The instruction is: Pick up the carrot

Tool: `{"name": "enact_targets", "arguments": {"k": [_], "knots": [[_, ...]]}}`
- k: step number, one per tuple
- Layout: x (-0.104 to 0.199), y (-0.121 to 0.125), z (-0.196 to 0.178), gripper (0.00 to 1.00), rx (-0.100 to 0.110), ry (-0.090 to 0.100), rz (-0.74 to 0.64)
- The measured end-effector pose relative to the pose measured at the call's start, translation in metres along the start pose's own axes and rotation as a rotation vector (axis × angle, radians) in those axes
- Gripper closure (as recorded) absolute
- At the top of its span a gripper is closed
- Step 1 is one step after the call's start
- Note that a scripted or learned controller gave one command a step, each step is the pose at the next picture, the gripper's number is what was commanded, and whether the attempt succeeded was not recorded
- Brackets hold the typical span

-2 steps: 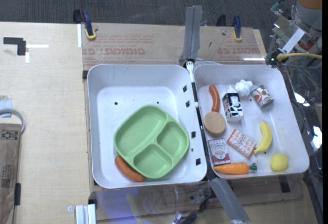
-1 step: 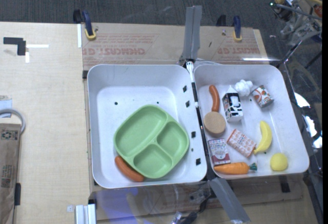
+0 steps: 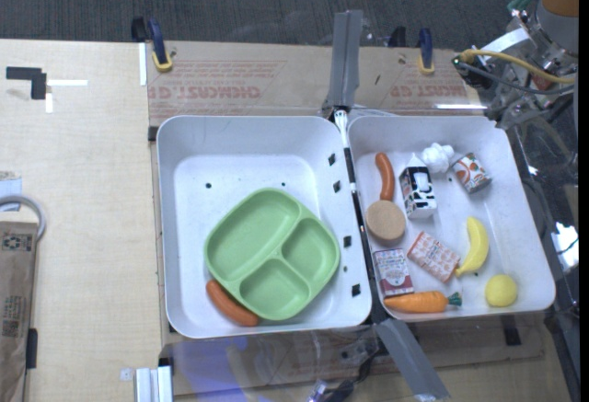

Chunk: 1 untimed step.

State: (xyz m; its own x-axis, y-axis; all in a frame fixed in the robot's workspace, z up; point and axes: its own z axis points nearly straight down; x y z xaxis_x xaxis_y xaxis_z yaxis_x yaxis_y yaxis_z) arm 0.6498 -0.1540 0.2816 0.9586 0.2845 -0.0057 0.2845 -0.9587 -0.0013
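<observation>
My arm sits at the far right, above the right white bin's far corner. Gripper state: cannot tell from here. The orange carrot with green stub lies in that bin against its near wall, long axis left-right, stub pointing right, just beside the red-and-white carton. It lies near and left of me. Likely approach: come across, wrist turned to close across its width.
</observation>
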Motion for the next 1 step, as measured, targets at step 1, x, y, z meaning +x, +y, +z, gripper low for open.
{"name": "enact_targets", "arguments": {"k": [1], "knots": [[0.0034,-0.0073,-0.142,1.0,-0.001,0.003,0.07]]}}
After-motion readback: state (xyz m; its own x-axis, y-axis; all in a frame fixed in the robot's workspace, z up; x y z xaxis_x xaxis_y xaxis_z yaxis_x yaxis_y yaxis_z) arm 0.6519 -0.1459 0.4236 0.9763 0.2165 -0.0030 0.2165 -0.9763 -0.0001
